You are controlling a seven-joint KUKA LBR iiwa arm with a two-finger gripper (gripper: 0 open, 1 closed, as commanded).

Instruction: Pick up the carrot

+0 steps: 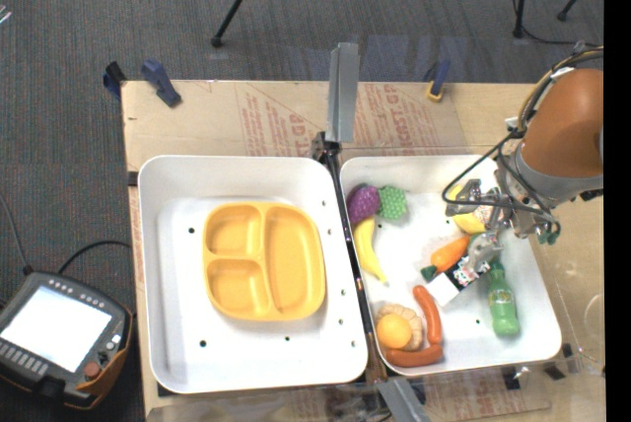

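The carrot [450, 254] is orange with a green top and lies tilted in the middle of the right bin [544, 331]. My gripper [484, 252] hangs over that bin from the right, just beside the carrot's thick right end, very near or touching it. The grey arm with its orange band [564, 122] rises behind it. The carrot rests on the bin floor.
Around the carrot lie a banana [368, 249], a purple fruit [363, 203], a green fruit [393, 203], a yellow item [471, 221], a green bottle [502, 302], a red sausage [428, 312] and an orange [394, 329]. The left bin holds a yellow divided plate [264, 260].
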